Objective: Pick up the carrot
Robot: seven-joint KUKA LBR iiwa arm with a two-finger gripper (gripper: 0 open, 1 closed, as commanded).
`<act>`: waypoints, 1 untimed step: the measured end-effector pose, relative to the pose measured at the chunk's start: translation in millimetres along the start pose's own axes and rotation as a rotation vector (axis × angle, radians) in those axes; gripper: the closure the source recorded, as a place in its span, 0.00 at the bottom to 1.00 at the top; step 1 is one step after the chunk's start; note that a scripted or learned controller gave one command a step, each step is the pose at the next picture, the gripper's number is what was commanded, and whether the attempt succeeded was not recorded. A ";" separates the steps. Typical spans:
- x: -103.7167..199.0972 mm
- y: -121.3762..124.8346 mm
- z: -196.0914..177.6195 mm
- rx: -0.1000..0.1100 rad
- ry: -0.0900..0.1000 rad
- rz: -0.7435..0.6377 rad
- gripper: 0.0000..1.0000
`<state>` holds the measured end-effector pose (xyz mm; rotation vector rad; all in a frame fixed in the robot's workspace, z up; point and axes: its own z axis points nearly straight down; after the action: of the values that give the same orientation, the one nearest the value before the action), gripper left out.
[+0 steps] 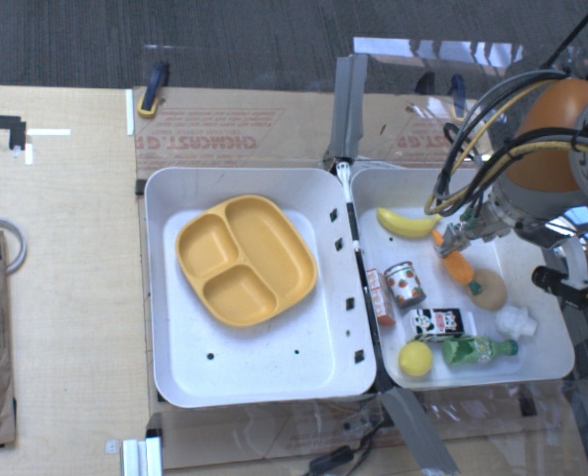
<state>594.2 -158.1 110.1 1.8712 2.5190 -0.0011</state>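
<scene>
Nearest the camera, along the front of the right shallow white bin (546,370), a round yellow lemon (415,358) lay beside a green plastic bottle (477,349) on its side, with a small black-and-white printed carton (437,321) just behind them. A white crumpled piece (516,320) sat toward the bin's right side. Further back stood a small red-and-white patterned can (405,284) and, by the divider, a narrow red-and-white packet (378,297). A tan rounded potato-like object (489,289) lay touching the short orange carrot (458,267), which rested mid-bin, tilted. The two-finger gripper (455,240) was directly over the carrot's upper end; whether its claw was parted or closed could not be told. Behind it lay a curved yellow banana (408,223). The grey arm with its orange band (561,132) reached in from the right. In the left shallow white bin (175,365) rested a yellow three-compartment plastic plate (246,259).
</scene>
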 end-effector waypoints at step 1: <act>-33.7 -39.2 12.9 -0.007 -0.005 -0.206 1.00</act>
<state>566.5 -201.7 97.2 1.5987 2.6909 0.0024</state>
